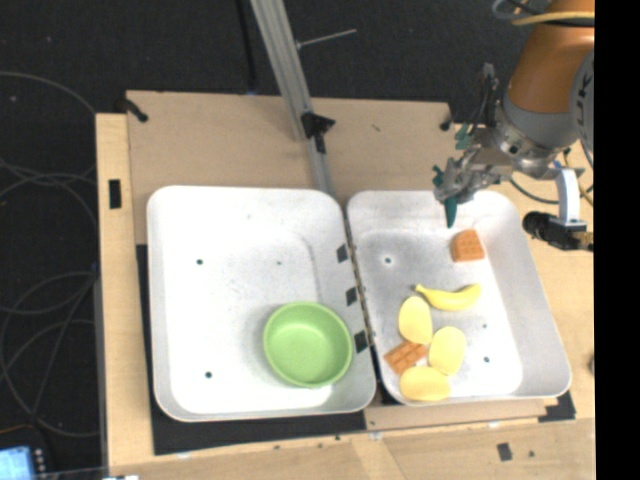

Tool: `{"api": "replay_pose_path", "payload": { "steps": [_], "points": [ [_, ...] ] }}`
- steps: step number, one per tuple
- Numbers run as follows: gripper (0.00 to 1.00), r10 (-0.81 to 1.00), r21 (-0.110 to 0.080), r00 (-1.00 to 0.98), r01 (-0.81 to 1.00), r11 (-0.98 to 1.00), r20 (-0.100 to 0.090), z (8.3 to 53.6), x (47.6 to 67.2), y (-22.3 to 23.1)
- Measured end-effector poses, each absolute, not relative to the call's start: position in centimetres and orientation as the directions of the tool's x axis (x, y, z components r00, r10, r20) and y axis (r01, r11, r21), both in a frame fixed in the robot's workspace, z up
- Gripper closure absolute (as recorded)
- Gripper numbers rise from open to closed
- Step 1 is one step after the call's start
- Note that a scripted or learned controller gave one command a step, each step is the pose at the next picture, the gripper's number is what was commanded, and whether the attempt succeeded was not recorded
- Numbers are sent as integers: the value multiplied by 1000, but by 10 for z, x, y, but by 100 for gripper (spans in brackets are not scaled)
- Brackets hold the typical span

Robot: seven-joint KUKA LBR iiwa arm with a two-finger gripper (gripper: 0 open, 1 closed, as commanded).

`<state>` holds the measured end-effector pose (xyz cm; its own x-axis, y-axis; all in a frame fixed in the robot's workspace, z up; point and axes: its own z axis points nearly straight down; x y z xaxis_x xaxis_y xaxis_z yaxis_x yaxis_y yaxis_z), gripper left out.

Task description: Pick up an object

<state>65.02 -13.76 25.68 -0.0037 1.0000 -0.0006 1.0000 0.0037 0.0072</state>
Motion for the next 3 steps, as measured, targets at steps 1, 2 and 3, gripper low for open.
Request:
{"api": "replay_pose_path", "payload": {
  "steps": [1, 2, 3],
  "points": [
    [100, 1000, 2, -8, 1000, 8, 2, 264, 651, -80],
    [100, 1000, 0, -6, 1000, 6, 0, 253, 638, -28],
    [100, 1000, 1, -7, 1000, 7, 0, 245, 644, 28]
  ]
}}
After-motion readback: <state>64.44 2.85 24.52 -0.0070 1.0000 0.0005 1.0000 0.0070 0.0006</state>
